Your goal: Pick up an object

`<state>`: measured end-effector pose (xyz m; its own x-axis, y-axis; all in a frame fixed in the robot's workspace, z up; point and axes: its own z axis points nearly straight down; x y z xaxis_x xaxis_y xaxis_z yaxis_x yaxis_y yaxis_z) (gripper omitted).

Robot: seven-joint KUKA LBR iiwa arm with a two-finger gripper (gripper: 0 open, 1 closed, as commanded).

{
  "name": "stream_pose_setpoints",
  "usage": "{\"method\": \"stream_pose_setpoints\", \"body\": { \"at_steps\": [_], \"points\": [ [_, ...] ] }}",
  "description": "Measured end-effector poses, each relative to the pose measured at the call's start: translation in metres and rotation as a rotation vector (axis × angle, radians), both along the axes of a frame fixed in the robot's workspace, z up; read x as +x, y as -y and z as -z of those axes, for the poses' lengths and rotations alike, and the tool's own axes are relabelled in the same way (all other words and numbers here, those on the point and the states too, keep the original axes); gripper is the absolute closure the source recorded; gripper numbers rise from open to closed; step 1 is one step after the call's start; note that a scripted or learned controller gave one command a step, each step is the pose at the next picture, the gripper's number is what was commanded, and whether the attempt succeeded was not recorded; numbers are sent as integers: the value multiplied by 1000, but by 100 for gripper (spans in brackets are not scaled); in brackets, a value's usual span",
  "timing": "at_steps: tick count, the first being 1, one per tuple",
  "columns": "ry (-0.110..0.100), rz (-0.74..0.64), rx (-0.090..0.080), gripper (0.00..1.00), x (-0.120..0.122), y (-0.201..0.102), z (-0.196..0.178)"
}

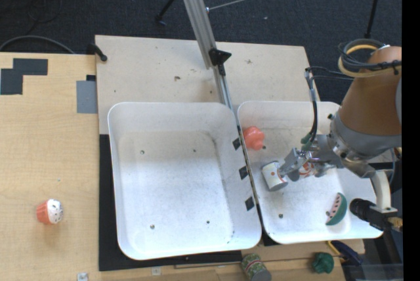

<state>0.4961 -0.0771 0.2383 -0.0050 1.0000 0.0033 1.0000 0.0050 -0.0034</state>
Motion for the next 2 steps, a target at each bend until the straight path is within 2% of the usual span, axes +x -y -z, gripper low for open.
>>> {"method": "stream_pose_setpoints", "body": {
  "at_steps": [1,2],
  "points": [
    [-2,1,0,100,4,-53,9],
    [1,1,-3,100,26,-103,4]
  ]
}}
